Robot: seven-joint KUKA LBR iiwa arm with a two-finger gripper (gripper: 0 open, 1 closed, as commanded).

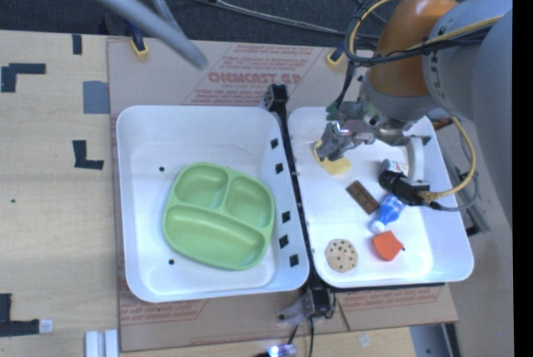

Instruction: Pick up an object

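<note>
Left bin [137,131]: held a green divided plate [220,215], lying flat, three compartments, nothing in them. Plate sat well apart from the arm.

Black divider [286,172] ran between the two bins, toward the camera from the far rim.

Right bin [454,264]: held the loose objects. Nearest the divider at the far end, a pale yellow piece [335,166]. Further right and nearer the camera, a small brown bar [361,195], long axis running diagonally from far-left to near-right. Beyond it a blue and white object [388,212], then an orange block [387,246] just beside it on the near side. A round speckled cookie [341,255] lay alone at the near-left of this bin.

Gripper [333,143]: sat low in the right bin's far-left part, directly over the pale yellow piece, with the wrist and orange band above and to its right. The yellow piece showed at and just below the fingertips, on the camera side; touching or very nearly so. Judged this the likely target: it lay essentially under the tool, while every other object lay to the right and toward the camera.

Finger opening: could not tell. Wrist body and cables hid the gap from this angle, so whether the piece was between the fingers or merely beneath them was not resolvable. The piece appeared to rest on the bin floor, so I judged it not yet lifted.

Long axis of the yellow piece: too small and partly covered to call
</note>
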